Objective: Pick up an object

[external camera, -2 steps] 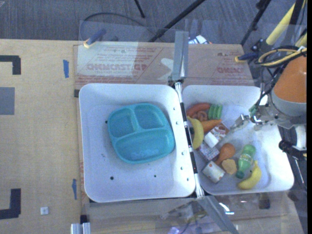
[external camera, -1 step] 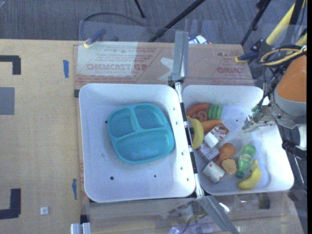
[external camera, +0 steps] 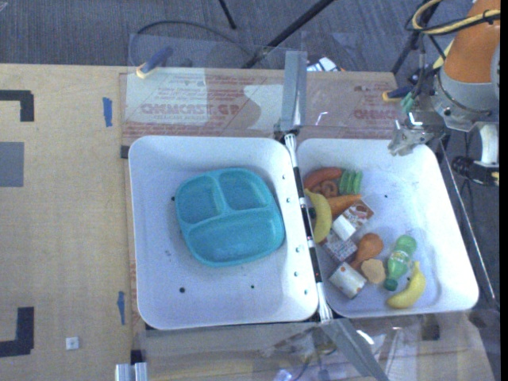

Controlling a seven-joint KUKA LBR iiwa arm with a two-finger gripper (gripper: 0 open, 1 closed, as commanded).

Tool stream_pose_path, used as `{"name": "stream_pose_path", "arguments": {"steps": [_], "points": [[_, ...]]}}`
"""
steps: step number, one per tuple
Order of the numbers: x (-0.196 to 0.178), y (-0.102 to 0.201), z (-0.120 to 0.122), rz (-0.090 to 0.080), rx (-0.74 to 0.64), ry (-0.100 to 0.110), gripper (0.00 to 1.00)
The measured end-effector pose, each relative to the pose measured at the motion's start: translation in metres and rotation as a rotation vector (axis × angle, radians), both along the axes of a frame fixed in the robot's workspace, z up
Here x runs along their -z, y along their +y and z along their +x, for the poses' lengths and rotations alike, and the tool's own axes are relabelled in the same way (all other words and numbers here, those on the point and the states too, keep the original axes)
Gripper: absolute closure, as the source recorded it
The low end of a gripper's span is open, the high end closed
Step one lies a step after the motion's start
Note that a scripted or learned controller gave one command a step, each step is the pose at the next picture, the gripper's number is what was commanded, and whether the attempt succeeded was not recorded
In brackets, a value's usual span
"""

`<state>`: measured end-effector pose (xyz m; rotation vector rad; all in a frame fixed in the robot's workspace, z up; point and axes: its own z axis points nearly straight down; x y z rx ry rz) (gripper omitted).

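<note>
Camera view looks down on the right bin [external camera: 444, 213], where the loose toy food lies crowded toward its left and lower part. A yellow banana [external camera: 320, 215] lies against the bin's left wall, its long axis running up and down the picture with a slight curve. A second banana [external camera: 409, 289] sits near the lower right of the pile, its long axis slanting from lower left to upper right, tip pointing up. Just beside it a green bottle [external camera: 399, 259] lies with its long axis near vertical, cap end up. A carrot-like orange piece [external camera: 343, 204] points left toward the first banana. Above it are a reddish sausage [external camera: 323, 178] and a green ridged piece [external camera: 351, 182]. Small white cartons [external camera: 347, 279] lie low in the pile.

The gripper [external camera: 406, 139] hangs over the right bin's upper rim, well apart from the pile; whether it is spread or closed cannot be told, and nothing shows in it.

The left bin [external camera: 151, 236] holds a blue divided plate [external camera: 228, 216].
</note>
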<state>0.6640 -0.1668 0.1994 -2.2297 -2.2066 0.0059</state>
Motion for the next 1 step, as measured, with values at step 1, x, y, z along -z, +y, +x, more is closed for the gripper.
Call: {"name": "stream_pose_path", "arguments": {"steps": [1], "points": [[-0.0492,-0.0431,-0.0442,0.0,0.066,0.001,1.0]]}}
